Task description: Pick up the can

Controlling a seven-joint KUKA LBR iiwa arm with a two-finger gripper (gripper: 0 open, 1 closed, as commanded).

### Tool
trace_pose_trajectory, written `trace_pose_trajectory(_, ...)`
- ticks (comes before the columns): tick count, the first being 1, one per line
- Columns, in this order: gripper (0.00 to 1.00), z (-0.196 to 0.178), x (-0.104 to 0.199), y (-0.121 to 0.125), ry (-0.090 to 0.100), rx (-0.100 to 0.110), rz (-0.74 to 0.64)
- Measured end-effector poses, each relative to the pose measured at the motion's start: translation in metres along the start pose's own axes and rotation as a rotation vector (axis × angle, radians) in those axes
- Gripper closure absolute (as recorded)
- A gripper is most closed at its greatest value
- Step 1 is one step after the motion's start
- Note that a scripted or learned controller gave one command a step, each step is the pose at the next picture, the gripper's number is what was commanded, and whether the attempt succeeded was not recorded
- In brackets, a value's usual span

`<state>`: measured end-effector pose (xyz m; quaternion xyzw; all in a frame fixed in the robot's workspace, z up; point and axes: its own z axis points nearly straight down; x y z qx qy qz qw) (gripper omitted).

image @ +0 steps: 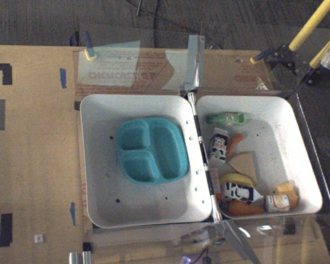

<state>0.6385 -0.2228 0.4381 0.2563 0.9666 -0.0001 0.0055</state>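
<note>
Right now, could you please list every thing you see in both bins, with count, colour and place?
Left bin: one, white.
Divided plate: one, teal, middle of left bin.
Right bin: one, white.
Bottle: one, green, lying at far edge of right bin.
Cartons: two, white with black patches, left side of right bin.
Carrots: two, orange, right bin.
Wedge: one, tan, right bin centre.
Banana: one, yellow, beside near carton.
Can: one, near right corner.

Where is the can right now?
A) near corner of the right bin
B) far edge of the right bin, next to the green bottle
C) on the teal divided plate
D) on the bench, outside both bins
A: the can lies on its side in the near right corner of the right bin, beside an orange item and well clear of the green bottle.
</note>
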Motion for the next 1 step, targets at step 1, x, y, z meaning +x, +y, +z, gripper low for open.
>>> trace_pose_trajectory(1, 1.00, 0.0001, -0.0178, 0.0108, -0.003, -0.002, -0.573)
